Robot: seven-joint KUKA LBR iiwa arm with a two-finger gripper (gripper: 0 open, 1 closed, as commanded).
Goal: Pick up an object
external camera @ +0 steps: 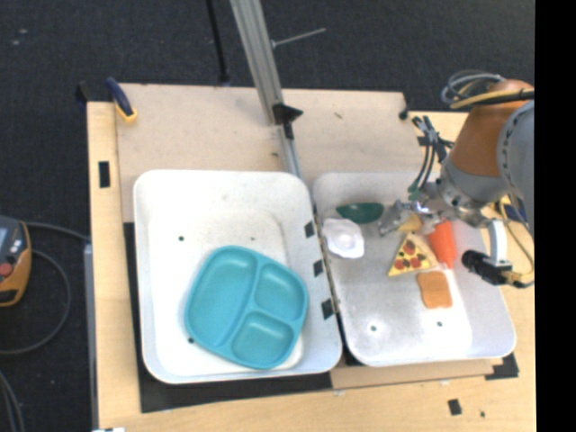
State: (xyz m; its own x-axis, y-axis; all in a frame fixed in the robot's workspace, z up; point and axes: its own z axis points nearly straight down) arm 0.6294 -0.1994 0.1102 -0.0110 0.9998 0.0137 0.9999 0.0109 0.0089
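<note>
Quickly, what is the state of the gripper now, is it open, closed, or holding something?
Gripper: cannot be told; it is over the right white bin.

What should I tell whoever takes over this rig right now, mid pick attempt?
Hand: low over the far side of the right bin, near the toys; I cannot tell whether it is open or shut, and nothing is visibly held.
Right bin: pizza slice, carrot, toast-coloured piece, white cup and green leaf-shaped piece, all lying on the bin floor.
Left bin: the blue divided plate.
Done: arm is brought in over the toys.
Left: grasp one item and lift it; no pick is confirmed yet.
</note>
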